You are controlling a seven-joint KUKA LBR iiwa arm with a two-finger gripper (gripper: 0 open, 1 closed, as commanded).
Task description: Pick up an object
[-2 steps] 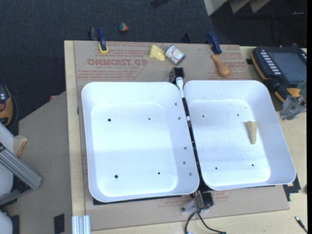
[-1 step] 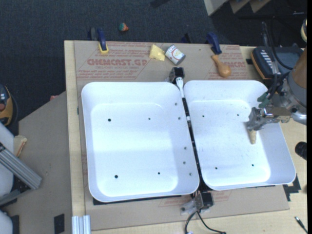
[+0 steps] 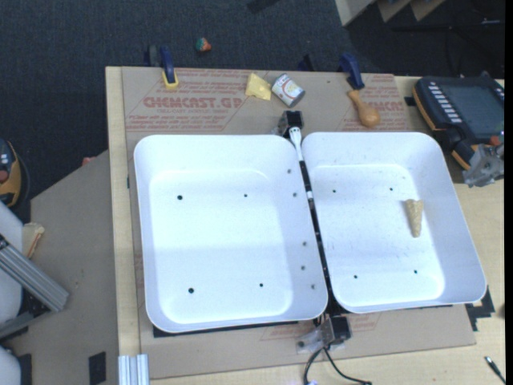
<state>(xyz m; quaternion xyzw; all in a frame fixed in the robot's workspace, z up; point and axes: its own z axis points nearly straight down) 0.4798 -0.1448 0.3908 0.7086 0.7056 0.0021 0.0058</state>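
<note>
— What's there to pick?

— One tan cone-shaped piece, lying flat in the right bin, toward its right side. The left bin sits just beside it.

— How would it handle?

— Light and stiff, I'd guess; it may roll. Best pinched across the thicker middle.

— And the hand?

— I can't tell how it stands from here.

— Anything readable?

— Further back, the tabletop reads "CHEMCAST" in red, near a yellow wedge, a small box and a wooden piece.
</note>
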